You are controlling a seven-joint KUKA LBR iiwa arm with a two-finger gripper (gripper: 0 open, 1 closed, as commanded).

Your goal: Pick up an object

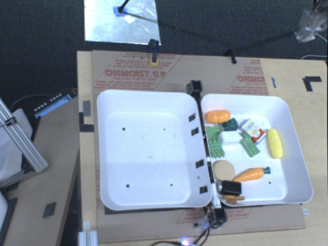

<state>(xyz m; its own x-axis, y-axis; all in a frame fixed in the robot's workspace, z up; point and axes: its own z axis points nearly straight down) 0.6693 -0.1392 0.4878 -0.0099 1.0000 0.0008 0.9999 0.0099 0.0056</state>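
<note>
The pincer [310,28] sits at the far upper right of the camera view, above the dark floor and well apart from both bins; it is small and blurred there, so whether it is open or closed cannot be told, and nothing shows in its grasp.

On the tabletop [128,68] two white bins lie side by side. The left bin [148,147] shows only its bare white floor. The right bin [294,152] holds all the toy pieces: an orange, bun-like piece [217,116] near the far left corner, a dark green piece [230,124] just beside it, a green leafy piece [214,141] along the left wall, a red and white carton [253,129], a green stick-shaped piece [249,145] just below it, and a yellow corn cob [275,142] toward the right. Nearer the front lie a tan round disc [224,170], an orange carrot [249,175] with a green tip, and a black block [231,188] at the front left corner.
</note>
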